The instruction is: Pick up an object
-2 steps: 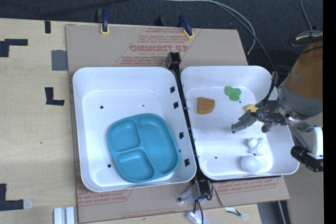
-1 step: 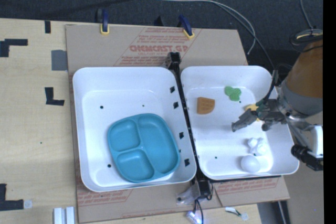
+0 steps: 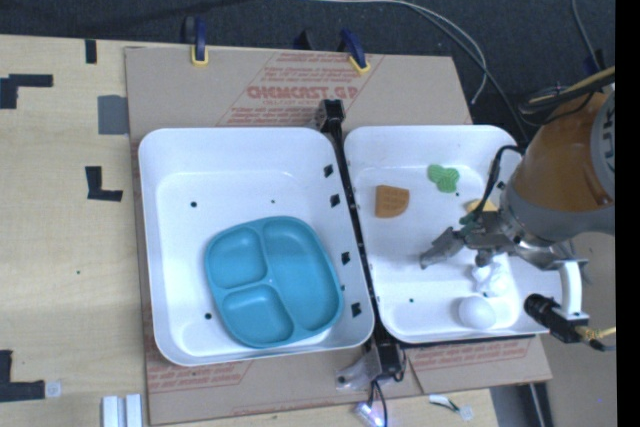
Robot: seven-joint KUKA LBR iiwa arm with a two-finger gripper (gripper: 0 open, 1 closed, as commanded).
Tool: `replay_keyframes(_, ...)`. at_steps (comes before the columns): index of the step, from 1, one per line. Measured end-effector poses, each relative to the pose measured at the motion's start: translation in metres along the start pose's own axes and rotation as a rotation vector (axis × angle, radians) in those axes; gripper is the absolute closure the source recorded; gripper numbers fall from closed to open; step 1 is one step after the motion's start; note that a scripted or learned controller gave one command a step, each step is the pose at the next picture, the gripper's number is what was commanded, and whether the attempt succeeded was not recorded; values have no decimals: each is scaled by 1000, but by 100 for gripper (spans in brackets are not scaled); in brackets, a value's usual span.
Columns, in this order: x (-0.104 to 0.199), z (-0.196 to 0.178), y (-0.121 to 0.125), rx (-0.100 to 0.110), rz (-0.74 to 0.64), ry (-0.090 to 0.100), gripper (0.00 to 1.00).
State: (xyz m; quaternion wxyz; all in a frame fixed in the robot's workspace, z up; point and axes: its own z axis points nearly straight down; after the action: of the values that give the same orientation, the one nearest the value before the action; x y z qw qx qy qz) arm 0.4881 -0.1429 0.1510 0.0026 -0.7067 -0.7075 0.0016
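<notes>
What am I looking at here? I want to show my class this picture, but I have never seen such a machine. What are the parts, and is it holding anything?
One camera looks down at a slant on a bench. The grey and orange shape is a robot arm reaching in from the right, ending in a gripper with two fingers.

Two white bins sit side by side. The left bin holds a blue divided plate. The right bin holds an orange-brown piece, a small green thing and a white ball.

Nothing can be seen between the fingers.

Fixed overhead camera, slanted down, both bins [image 3: 160, 155] framed
</notes>
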Motion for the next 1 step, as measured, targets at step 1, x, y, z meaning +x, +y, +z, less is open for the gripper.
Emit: replay_keyframes(1, 10, 49, -1, -1, 0, 0, 0)
